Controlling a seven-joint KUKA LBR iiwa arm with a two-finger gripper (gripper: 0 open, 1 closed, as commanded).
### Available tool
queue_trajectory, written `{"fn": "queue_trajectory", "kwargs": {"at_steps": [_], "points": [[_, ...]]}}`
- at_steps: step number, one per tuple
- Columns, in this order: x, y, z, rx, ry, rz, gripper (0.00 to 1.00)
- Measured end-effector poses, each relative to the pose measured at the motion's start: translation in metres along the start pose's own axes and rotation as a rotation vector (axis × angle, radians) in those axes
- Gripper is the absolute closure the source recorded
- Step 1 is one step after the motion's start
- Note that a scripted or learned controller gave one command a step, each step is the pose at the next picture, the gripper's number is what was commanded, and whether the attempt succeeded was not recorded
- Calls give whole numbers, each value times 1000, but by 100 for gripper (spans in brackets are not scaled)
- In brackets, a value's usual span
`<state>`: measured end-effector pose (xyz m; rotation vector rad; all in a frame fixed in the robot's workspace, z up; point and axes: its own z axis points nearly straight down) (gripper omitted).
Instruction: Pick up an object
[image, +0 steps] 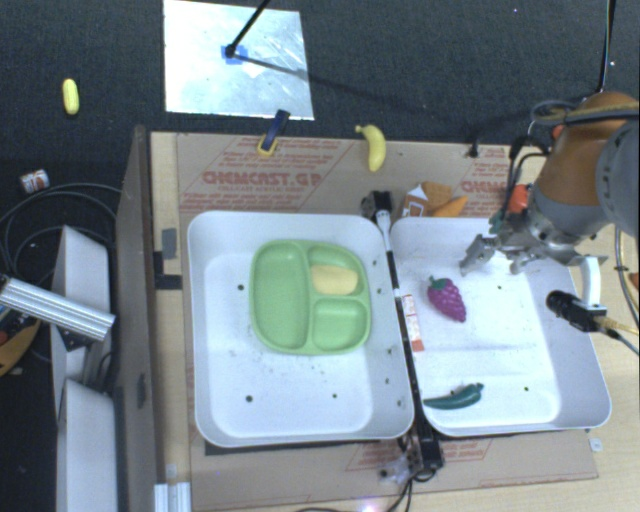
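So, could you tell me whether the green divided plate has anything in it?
Yes: the green divided plate holds a pale yellow item in its upper right compartment.

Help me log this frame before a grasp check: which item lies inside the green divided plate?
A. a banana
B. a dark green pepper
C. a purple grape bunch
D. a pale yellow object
D: a pale yellow object lies in the upper right compartment of the green divided plate, in the left bin.
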<state>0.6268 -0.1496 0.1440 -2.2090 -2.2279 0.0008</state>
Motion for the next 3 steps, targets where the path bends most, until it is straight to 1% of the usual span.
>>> {"fn": "queue_trajectory", "kwargs": {"at_steps": [1, 2, 3], "points": [[37, -2, 16, -4, -1, 1, 0], [55, -28, 62, 0, -1, 6, 0], [53, -26, 50, -6, -3, 6, 100]]}}
